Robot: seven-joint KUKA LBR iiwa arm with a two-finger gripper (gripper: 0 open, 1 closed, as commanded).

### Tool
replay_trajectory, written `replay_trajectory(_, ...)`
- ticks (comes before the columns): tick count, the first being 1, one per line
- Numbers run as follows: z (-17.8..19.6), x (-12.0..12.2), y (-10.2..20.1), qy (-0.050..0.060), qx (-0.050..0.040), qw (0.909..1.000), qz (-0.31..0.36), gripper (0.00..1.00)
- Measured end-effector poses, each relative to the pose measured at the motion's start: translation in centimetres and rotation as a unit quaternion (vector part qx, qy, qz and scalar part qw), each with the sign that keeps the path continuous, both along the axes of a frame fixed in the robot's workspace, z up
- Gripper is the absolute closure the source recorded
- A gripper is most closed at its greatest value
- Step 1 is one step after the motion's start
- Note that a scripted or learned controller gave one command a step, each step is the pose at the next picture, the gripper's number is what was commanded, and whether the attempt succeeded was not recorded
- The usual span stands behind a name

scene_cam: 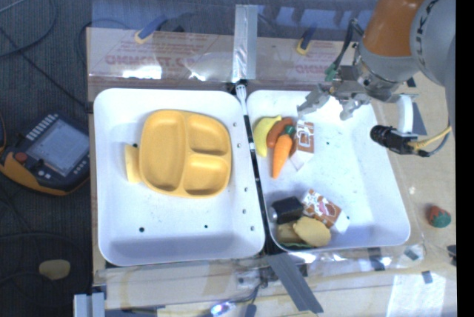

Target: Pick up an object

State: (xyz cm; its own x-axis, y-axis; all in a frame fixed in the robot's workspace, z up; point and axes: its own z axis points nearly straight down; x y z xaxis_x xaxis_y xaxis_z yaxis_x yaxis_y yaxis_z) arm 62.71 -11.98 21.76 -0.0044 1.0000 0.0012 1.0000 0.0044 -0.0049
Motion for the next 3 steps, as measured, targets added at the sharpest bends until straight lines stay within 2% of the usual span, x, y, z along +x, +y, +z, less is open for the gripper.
replay_trajectory(1, -12.5, 1.5, -1.3, -0.002, 0.0003, 0.9952, 0.098, 0.0)
replay_trajectory(2, -11.8, 1.5, -1.3, 0.0, 0.0013, 0.9951, 0.099, 1.0)
replay_trajectory(3, 0.5, 0.5, 5.2, 0.0, -0.0012, 1.0, 0.008, 1.0)
